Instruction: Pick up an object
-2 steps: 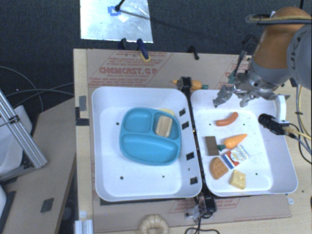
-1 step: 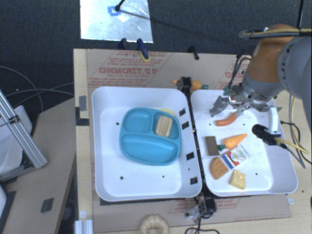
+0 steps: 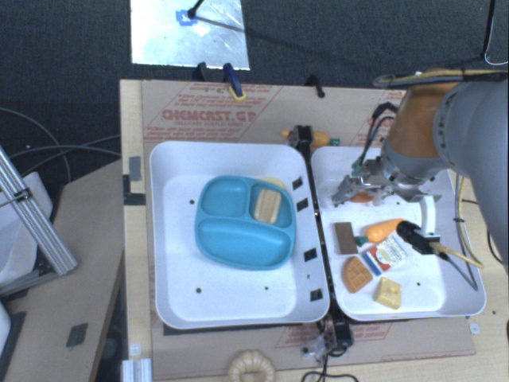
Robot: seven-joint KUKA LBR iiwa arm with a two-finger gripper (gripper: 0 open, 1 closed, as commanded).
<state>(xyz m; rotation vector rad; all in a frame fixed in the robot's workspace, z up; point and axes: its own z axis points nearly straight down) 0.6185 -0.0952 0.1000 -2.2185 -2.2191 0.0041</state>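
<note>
My gripper (image 3: pixel 353 191) hangs low over the upper left part of the right bin (image 3: pixel 457 293), with the grey arm and its orange band reaching in from the right. A small red-orange thing (image 3: pixel 362 199) peeks out just beneath the gripper; whether it is held is unclear. Below it lie an orange carrot (image 3: pixel 381 229), a brown block (image 3: pixel 344 237), a white packet with red and blue print (image 3: pixel 387 253), a round waffle-like biscuit (image 3: pixel 357 274) and a pale yellow cracker (image 3: pixel 389 293).
The left bin (image 3: pixel 179 293) holds a blue divided plate (image 3: pixel 238 229) with a tan bread piece (image 3: pixel 266 206) in its upper right compartment and a yellow thing (image 3: pixel 275 183) at its rim. A black divider with clips runs between the bins.
</note>
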